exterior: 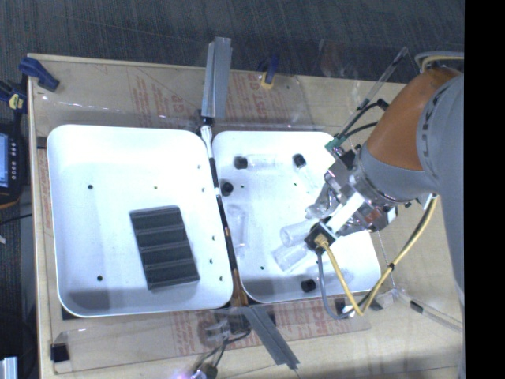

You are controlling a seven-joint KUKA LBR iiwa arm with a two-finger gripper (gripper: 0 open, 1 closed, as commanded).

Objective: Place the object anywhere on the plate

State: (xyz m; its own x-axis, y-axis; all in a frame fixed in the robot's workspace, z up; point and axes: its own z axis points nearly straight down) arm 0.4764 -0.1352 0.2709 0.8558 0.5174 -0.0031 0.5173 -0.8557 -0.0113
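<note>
The plate [164,247] is a dark ridged rectangle lying in the left bin [79,156], slightly right of its middle. In the right bin [268,144], two clear, glass-like objects lie close together: one [294,234] at the bin's middle right and another [286,257] just below it. My gripper [318,210] reaches in from the right and hangs over the right bin, just above and to the right of the upper clear object. Glare and the clear material hide whether anything sits between its tips.
Small black studs [241,163] dot the right bin's floor near its top and bottom edges. A metal bar [215,77] runs up from the divide between the bins. Blue clamps [35,71] sit on the bench's back edge.
</note>
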